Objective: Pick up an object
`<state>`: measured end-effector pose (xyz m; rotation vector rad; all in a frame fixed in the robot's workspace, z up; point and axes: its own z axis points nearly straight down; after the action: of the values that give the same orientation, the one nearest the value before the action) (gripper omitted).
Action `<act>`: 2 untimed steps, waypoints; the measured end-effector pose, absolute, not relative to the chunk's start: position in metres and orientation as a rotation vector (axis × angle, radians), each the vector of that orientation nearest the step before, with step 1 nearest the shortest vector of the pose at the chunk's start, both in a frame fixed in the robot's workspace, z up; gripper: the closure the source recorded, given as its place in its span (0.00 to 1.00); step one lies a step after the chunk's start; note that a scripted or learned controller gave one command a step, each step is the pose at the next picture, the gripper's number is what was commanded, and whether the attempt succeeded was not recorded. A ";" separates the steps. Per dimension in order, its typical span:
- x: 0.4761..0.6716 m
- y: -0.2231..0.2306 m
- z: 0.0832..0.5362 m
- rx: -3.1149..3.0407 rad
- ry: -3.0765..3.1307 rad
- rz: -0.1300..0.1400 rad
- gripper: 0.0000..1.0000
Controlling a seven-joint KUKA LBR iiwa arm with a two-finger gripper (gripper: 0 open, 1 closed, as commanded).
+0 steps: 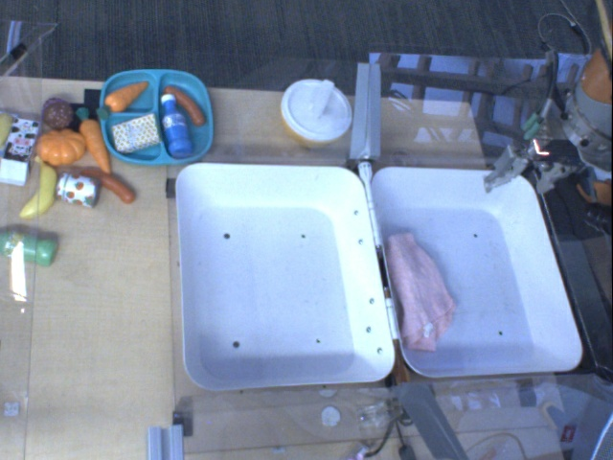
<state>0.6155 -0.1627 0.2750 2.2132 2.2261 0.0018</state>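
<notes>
Right bin (536, 286): a pink cloth (420, 290) lies crumpled along its left wall, lower half, close to the divider between the bins. Left bin (278, 276), centre of frame, shows its white floor with a few dark dots.

Your gripper (512, 169) sits at the upper right of the frame, over the right bin's upper right corner, well apart from the cloth. You cannot tell whether it is wide or narrow (that part is small and cluttered with cables); nothing is seen held there.

Upper left, on the bench: a blue tray (156, 115) with toy food and a blue bottle (176, 126). Left of it, loose toys, including a pumpkin (61, 147) and a banana (40, 193). A white tub (316, 110) stands top centre, above the bins.
</notes>
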 end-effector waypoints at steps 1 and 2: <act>0.595 -0.109 0.126 2.129 2.310 0.001 0.00; 0.502 -0.131 0.092 2.194 2.227 0.019 0.00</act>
<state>0.5017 -0.1314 0.0920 2.1939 2.2266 0.0185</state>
